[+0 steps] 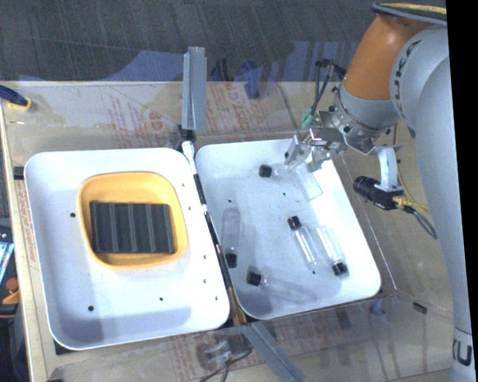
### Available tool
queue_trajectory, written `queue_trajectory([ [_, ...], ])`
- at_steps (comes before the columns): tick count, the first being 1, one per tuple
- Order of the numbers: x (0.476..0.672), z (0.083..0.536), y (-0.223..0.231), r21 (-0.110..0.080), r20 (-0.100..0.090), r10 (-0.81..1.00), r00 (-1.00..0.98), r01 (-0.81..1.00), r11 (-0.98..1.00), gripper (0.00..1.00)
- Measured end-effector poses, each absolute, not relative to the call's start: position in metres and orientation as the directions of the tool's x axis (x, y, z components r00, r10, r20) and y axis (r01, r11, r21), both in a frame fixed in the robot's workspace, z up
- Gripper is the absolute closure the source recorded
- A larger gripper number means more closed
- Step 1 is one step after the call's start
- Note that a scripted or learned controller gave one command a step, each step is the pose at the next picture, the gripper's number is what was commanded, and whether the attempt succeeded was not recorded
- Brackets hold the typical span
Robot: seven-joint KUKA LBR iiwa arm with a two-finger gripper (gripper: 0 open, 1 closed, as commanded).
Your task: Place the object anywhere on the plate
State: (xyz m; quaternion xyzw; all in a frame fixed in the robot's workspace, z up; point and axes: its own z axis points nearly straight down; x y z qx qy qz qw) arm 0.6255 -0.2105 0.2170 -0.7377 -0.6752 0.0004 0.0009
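A yellow plate (129, 189) with a dark ribbed centre lies in the left white bin (59, 307). The right white bin (245, 165) holds several clear vials with black caps: one (302, 240) near the middle, one (332, 255) to its right, one (230, 234) by the left wall. Another vial (271, 285) lies at the front, and a small black cap (264, 172) sits at the back. My gripper (304, 153) hangs low over the back right part of this bin, with a faint clear shape (312, 185) just below it.
The divider (209, 229) between the two bins runs front to back. Black cable clips (375, 192) hang from the wrist over the right bin's right rim. Blue clamps (9, 97) grip the bench's far left corner, and a metal bar (192, 87) stands behind the bins.
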Motion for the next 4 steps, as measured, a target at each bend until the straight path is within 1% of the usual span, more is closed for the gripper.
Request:
queue_trajectory([
  [1, 0.632, 0.211, -0.158, -0.004, 0.002, 0.999, 0.035, 0.999, -0.035, 1.00],
  [2, 0.640, 0.192, -0.089, -0.003, 0.001, 0.987, -0.159, 0.987, 0.159, 1.00],
  [3, 0.649, 0.212, -0.051, -0.001, -0.001, 0.939, -0.343, 0.939, 0.343, 1.00],
  [4, 0.649, 0.213, -0.051, -0.001, -0.001, 0.939, -0.343, 0.939, 0.343, 0.00],
])
